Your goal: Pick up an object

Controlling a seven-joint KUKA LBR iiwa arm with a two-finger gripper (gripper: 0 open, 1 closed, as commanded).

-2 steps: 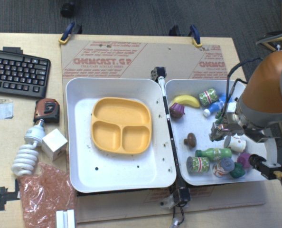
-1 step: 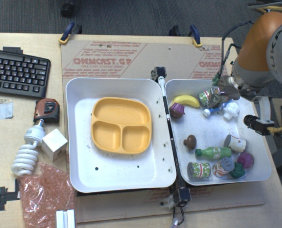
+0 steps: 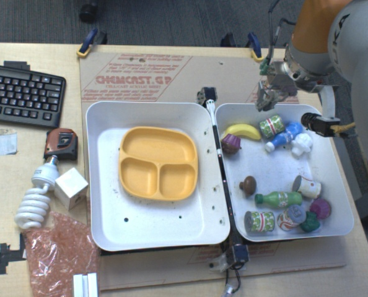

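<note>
- While the end effector (image 3: 269,98) hung over the far rim of the right bin (image 3: 339,166), I could not tell its grip state.
- A green can (image 3: 271,126) lay just beside it, at about six o'clock.
- A banana (image 3: 243,131) lay near, at about seven o'clock.
- A blue-and-white bottle (image 3: 282,138) touched the can at four o'clock.
- The left bin (image 3: 103,184) held a yellow divided tray (image 3: 159,163).

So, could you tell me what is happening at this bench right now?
A grey robot arm with an orange band reaches in over the right bin, which holds a jumble of small toys. Its gripper hangs above the bin's far edge, close to a small green can and a banana, with nothing visibly between its fingers. The left bin holds a yellow divided tray. No pick has been made yet.
</note>
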